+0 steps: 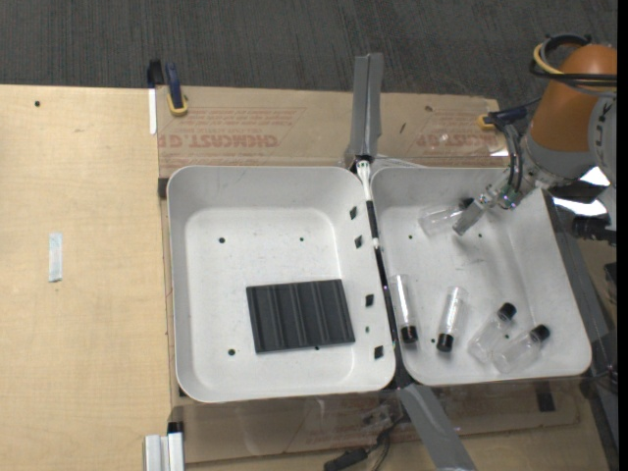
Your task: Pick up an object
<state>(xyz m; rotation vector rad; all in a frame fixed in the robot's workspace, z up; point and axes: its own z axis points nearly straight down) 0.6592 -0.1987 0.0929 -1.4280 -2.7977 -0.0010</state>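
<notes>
The right bin (549,253) holds several clear plastic vials with black caps. One vial (402,310) lies along the bin's left wall and another (448,318) lies just to its right. Two more vials (510,345) sit near the front right corner, one with its black cap (506,312) facing up. My gripper (470,215) is low in the back of the right bin, at the end of the grey and orange arm (574,96). A clear vial (435,222) lies right against the gripper's left side. Whether the gripper grips it is unclear.
A black ridged rectangular pad (299,315) lies flat in the left bin (196,263). A grey divider post (366,106) rises between the bins at the back. Brown cardboard and a wooden bench top (78,263) surround the bins.
</notes>
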